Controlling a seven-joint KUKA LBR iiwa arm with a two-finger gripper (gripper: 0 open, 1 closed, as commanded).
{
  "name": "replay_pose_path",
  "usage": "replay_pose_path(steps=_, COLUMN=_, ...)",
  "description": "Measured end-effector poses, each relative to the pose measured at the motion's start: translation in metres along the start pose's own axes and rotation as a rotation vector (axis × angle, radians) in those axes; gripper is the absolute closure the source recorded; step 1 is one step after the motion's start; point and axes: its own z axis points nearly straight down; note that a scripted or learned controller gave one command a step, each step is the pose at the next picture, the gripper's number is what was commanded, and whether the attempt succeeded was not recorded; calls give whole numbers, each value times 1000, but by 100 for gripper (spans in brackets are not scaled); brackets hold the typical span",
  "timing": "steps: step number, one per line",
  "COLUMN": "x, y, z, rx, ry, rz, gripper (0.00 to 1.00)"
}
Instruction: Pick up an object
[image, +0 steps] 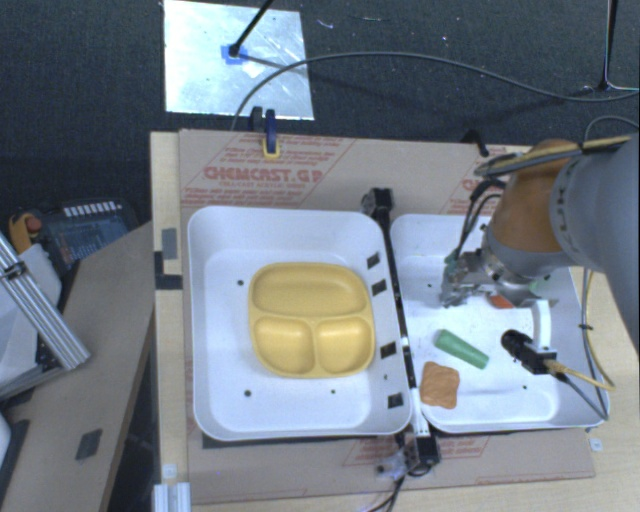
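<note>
Two white bins share the tabletop. The left bin holds a yellow divided tray. The right bin holds a green cylinder and a flat brown piece, loose near the front wall. The end effector hangs low just behind the green cylinder, seemingly lining up a grab there. I cannot tell whether it is apart or together.

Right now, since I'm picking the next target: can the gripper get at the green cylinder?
Probably yes: the green cylinder lies uncovered on the right bin floor, apart from the brown piece, with the gripper close by.
</note>
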Motion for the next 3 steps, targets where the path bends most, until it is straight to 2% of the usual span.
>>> replay_pose_path(steps=2, x=2, y=-4, z=-127, rx=-6, ry=-1, rz=-4, gripper=100)
replay_pose_path(steps=3, x=2, y=-3, z=-159, rx=-2, ry=0, rz=-4, gripper=100)
